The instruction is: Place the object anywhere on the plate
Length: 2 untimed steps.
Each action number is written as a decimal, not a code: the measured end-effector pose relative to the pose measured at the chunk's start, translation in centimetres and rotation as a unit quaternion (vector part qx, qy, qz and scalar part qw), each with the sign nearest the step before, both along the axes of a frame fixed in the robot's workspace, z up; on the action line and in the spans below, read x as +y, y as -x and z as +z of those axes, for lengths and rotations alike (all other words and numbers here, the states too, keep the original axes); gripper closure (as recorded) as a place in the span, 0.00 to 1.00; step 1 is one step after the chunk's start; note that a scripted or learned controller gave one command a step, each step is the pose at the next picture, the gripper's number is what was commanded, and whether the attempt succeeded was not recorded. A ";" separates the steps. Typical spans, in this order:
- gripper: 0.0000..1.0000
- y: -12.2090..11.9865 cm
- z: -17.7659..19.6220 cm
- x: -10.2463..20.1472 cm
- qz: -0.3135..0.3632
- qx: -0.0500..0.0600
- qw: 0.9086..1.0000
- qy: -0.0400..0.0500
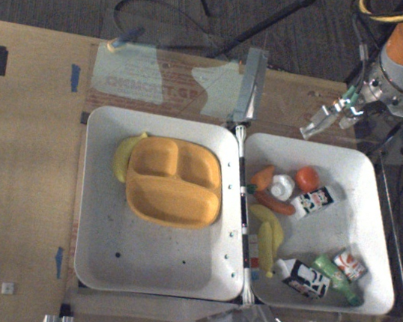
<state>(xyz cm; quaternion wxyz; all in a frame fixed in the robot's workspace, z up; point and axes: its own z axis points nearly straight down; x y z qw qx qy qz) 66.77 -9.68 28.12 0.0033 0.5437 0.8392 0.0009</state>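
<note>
An orange divided plate (175,181) lies upside-up in the back half of the left bin (96,253), with a yellow banana-shaped piece (121,157) tucked under its left edge. My gripper (327,122) hangs over the bench just behind the right bin's (381,223) back rim. It is open, with nothing between its pale fingers (315,127). The loose objects lie in the right bin: an orange carrot (262,177), a white cup (282,186), a red tomato (306,178), a small carton (313,200), a red pepper (276,204) and a yellow banana bunch (270,234).
At the right bin's front lie a black-and-white carton (304,277), a green bottle (340,278) and a red-and-white can (350,263). A metal divider (248,96) stands behind the gap between the bins. Cables and tripod legs cross the floor behind the bench.
</note>
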 end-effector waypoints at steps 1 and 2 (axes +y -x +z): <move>0.00 0.0 4.2 -0.4 0.035 -0.001 0.999 0.001; 0.00 0.0 5.6 -10.0 0.125 -0.001 0.992 0.002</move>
